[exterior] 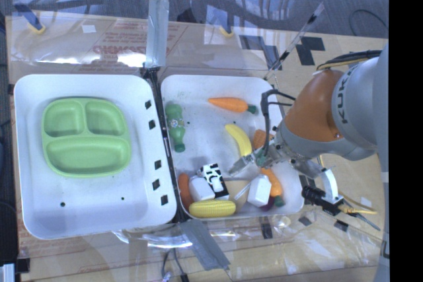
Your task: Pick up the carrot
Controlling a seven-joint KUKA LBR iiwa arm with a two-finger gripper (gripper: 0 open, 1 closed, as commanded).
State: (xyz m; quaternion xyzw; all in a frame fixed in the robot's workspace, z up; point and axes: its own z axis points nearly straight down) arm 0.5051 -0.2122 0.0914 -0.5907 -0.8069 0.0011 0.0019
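Two bins sat side by side. The left bin (26,142) held a divided plate (85,136) in its left half. In the right bin (198,86), the carrot (228,104) lay near the far wall, a bottle (175,125) along the left wall, a banana (238,139) mid-bin. My gripper (254,162) hung just right of the banana. A corn cob (212,209) lay at the near wall.

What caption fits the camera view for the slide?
KUKA arm's pincer low in the right bin by the banana, carrot lying apart; green divided plate in left bin.
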